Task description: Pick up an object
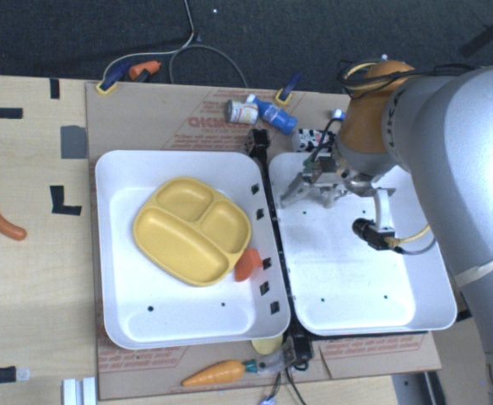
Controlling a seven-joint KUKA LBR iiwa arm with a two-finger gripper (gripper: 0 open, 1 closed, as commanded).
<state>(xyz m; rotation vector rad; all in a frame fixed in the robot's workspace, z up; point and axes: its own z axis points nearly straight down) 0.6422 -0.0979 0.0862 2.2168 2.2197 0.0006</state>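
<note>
A yellow divided plate (192, 229) lies in the left bin (120, 310). A small orange-red piece (246, 265) rests against the plate's right edge. My gripper (311, 196) hangs low over the upper left part of the right bin (398, 310), close to the wall between the bins. Its silver fingers (290, 194) are spread apart, open, with only white bin floor between them. The grey arm with its orange band (373, 116) comes in from the upper right.
An orange carrot (215, 373) lies on the cardboard in front of the bins. A blue and white bottle (263, 112) lies behind them. A red sausage (4, 220) sits far left on the bench. A black cable (381, 234) loops beside the gripper.
</note>
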